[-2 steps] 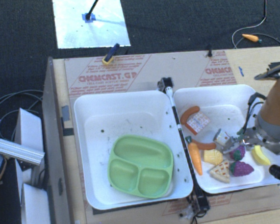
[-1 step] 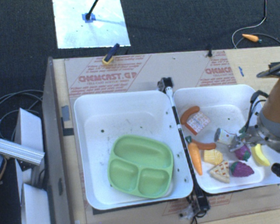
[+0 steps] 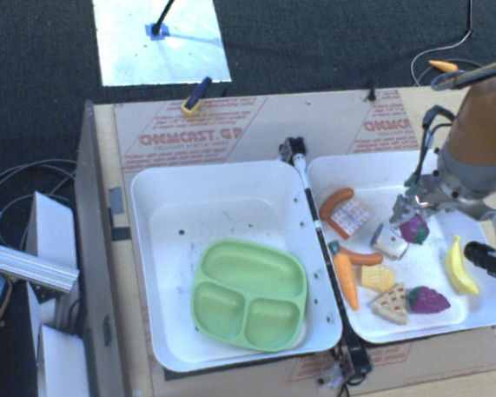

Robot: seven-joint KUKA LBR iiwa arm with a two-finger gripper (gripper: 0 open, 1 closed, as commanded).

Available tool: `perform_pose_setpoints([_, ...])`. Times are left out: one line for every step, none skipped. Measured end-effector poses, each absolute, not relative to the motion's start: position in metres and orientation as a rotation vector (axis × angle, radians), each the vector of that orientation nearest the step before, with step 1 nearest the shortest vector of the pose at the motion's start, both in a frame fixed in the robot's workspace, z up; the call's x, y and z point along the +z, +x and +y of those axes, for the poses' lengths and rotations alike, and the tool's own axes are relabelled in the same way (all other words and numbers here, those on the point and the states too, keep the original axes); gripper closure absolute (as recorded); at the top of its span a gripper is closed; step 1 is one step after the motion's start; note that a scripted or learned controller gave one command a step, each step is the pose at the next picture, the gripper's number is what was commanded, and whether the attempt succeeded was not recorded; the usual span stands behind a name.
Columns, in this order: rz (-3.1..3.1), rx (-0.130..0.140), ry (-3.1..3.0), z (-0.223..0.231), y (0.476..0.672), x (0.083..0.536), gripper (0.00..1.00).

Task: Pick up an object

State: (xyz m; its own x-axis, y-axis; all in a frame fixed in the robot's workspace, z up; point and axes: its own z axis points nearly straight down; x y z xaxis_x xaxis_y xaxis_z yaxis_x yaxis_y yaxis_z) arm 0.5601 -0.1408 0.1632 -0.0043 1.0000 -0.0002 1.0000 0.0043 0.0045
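My gripper (image 3: 411, 211) hangs low over the right bin (image 3: 494, 305), at the end of the grey arm with the orange band (image 3: 485, 118). A small purple toy (image 3: 417, 230) lies directly under it, touching or nearly touching it. A white and grey cylinder (image 3: 390, 241) lies just left of the purple toy. Whether the purple toy is gripped cannot be made out.
The right bin also holds a red sausage (image 3: 335, 200), a patterned box (image 3: 351, 218), a carrot (image 3: 348, 281), a cheese piece (image 3: 378, 277), a waffle wedge (image 3: 391, 303), a magenta berry (image 3: 428, 300) and a banana (image 3: 460, 266). A green divided plate (image 3: 250, 295) lies in the left bin (image 3: 161, 245).
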Motion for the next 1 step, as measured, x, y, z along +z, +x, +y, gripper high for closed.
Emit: perform_pose_setpoints([2.225, 0.003, 2.216, -0.0752, 0.5234, 0.2148, 1.00])
